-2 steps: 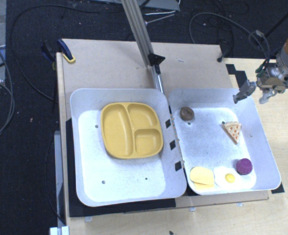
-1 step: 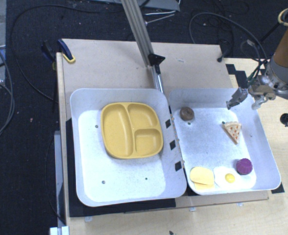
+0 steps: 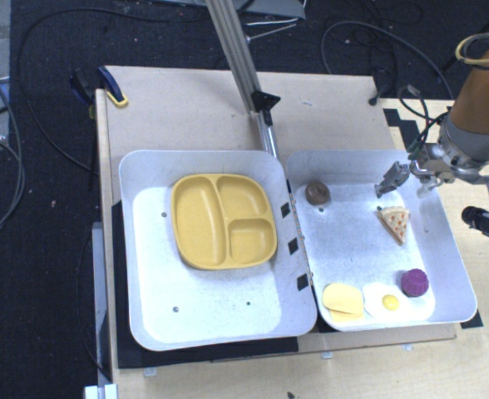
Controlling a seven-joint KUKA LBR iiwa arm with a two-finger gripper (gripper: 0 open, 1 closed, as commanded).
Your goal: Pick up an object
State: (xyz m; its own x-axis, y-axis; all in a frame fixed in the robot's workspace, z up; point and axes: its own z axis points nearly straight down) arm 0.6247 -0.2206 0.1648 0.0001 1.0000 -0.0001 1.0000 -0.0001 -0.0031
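Observation:
The right bin holds several toy foods. A brown round piece lies at its far left, and a tan wedge like a pizza slice lies right of centre. A purple ball, a fried egg and a pale yellow slab sit along the near edge. My gripper hangs over the bin's far right part, just beyond the wedge. Its fingers are spread, one fingertip pointing down-left, and nothing is between them.
The left bin carries a yellow divided plate. A slanted metal pole rises from between the bins at the back. Cables lie on the dark floor around the bench.

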